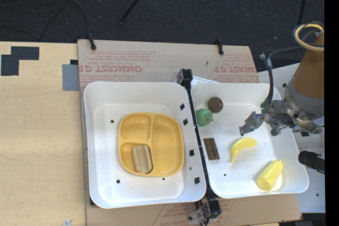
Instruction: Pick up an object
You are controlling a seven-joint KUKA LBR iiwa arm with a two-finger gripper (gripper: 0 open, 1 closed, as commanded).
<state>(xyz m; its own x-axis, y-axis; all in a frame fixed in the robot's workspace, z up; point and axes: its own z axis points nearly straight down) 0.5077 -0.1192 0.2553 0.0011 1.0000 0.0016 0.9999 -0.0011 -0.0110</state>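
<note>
Nearest the camera, along the bench's front edge, sit the two white bins: left bin point(100, 114) and right bin point(249, 190).

Largest first. Left bin carries a yellow divided plate point(164, 137) with a tan block point(141, 159) lying in its lower-left compartment.

Arm point(312, 69) enters at the right, wrist over the right bin's right side. Gripper point(263, 123) hangs just above the yellow banana point(242, 147); fingers appear spread with nothing between them, though they are small and partly in shadow, so this is tentative.

Candidate objects, right bin: yellow cup-like item point(269, 175) at the lower right, banana mid-bin, green ball point(204, 116) against the divider, brown bar point(212, 148), dark brown ball point(215, 104) near the top.

Step judged: approach, no grasp yet. Next move calls for lowering over the banana, fingers straddling its narrow width, then closing.
</note>
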